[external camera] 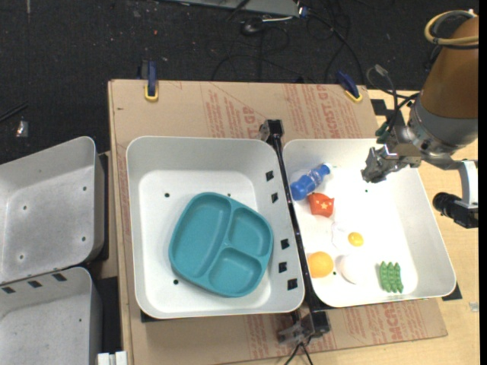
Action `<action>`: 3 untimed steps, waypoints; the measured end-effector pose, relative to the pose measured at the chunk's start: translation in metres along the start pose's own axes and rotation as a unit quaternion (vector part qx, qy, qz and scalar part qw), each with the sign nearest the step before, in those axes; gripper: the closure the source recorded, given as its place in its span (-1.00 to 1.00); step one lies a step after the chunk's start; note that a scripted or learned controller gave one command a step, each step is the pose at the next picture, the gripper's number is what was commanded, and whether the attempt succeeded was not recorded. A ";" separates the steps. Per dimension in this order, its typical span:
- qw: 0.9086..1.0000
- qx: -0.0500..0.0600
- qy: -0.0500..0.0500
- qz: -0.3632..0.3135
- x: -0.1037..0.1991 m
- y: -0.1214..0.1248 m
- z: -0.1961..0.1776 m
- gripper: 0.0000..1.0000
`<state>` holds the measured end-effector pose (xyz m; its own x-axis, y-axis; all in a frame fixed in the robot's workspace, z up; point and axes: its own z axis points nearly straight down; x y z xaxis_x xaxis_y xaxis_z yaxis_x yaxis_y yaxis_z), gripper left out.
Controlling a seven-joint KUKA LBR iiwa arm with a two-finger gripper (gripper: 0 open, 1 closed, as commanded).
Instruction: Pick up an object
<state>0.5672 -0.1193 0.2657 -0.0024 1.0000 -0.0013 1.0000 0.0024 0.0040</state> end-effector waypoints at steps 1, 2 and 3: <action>1.000 0.002 0.001 -0.003 0.050 0.016 0.012 1.00; 1.000 0.001 0.001 -0.003 0.102 0.018 0.008 1.00; 1.000 0.003 0.001 -0.002 0.145 0.022 0.020 1.00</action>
<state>0.5887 0.0254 0.2457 -0.0065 1.0000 0.0004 1.0000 0.0065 -0.0014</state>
